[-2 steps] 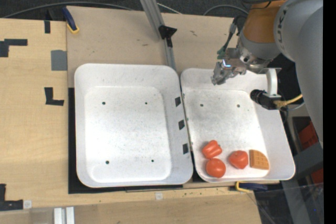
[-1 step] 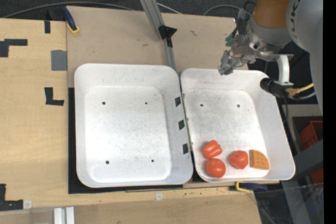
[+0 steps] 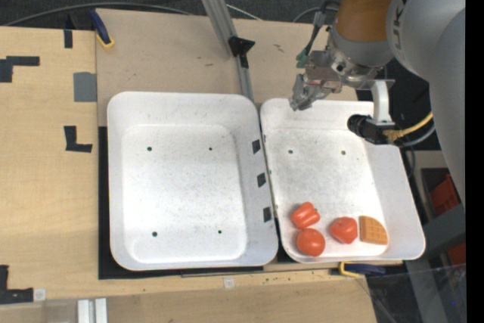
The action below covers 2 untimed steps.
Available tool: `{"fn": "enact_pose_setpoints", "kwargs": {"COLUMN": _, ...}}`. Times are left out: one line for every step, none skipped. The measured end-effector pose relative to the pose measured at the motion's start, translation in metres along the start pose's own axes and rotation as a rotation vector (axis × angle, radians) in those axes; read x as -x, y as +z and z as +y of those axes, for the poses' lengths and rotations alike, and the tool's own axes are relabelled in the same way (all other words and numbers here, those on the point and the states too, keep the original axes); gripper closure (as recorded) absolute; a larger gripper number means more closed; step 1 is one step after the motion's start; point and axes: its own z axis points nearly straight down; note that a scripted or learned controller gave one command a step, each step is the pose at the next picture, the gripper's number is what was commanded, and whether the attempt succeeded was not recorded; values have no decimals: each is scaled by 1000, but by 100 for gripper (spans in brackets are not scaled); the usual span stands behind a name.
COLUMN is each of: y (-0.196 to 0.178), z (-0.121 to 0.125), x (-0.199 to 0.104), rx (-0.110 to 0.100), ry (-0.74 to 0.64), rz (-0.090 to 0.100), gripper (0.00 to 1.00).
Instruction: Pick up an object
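- The arm (image 3: 412, 4) reaches in from the right, above the far edge of the right bin (image 3: 393, 185).
- Its gripper (image 3: 302, 100) hangs over that bin's far left corner; whether it grips anything cannot be told.
- Three red pieces (image 3: 305, 215), (image 3: 310, 241), (image 3: 343, 229) and a tan waffle (image 3: 372, 230) lie clustered near the front edge.
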Motion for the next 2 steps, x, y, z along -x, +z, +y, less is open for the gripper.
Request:
{"fn": "enact_pose_setpoints", "kwargs": {"y": 6, "z": -14, "x": -46, "rx": -3, "ry": 1, "rz": -1, "gripper": 100}}
{"fn": "enact_pose_setpoints", "kwargs": {"y": 3, "z": -22, "x": -99, "rx": -1, "ry": 0, "rz": -1, "gripper": 100}}
